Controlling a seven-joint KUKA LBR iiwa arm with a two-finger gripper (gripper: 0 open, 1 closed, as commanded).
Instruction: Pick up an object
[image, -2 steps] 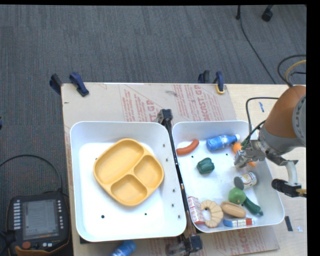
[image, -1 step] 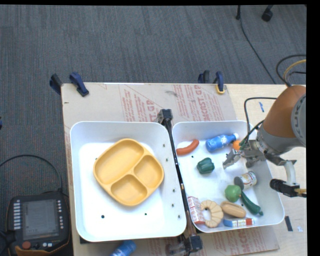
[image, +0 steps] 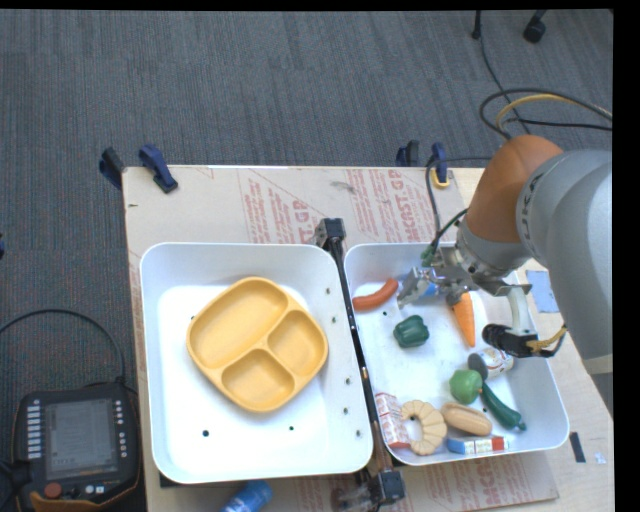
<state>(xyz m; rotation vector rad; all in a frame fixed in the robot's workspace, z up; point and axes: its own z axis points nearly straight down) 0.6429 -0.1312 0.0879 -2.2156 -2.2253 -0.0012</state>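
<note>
The right bin (image: 556, 400) holds several toy foods. A red sausage (image: 375, 295) lies at its far left, with a green pepper (image: 410, 331) just in front of it and an orange carrot (image: 464, 318) to the right. Nearer the front are a green lime (image: 465, 385), a dark green cucumber (image: 501, 406), a bread roll (image: 467, 420), a round waffle cookie (image: 426, 426) and a pink wafer (image: 390, 414). My gripper (image: 422, 287) hangs low over the far part of this bin, between the sausage and the carrot, just above the pepper.
The left bin (image: 152, 300) carries a yellow divided plate (image: 258, 343). A small tube (image: 480, 445) lies at the right bin's front edge. Clamps (image: 157, 167) grip the cardboard bench top. A teach pendant (image: 70, 440) sits on the floor at lower left.
</note>
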